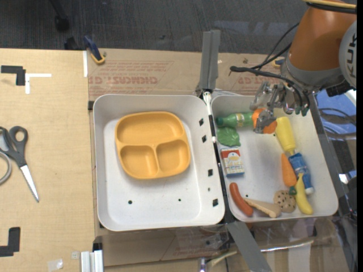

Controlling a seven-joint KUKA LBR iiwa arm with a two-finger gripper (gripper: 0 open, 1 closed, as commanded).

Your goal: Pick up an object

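**Hovering Gripper Over the Right Bin**

Hovering at 12 o'clock in the right bin [323, 169], the gripper [266, 118] sits over an orange object [269, 124]; finger state cannot be determined. The bin also contains a green bottle [235, 119], yellow bottle [285, 135], carton [232, 163], carrot [288, 170], sausage [240, 200] and banana [304, 200]. The left bin [108, 169] holds a yellow divided plate [152, 144]. Scissors [20, 157] lie at 9 o'clock on the bench.
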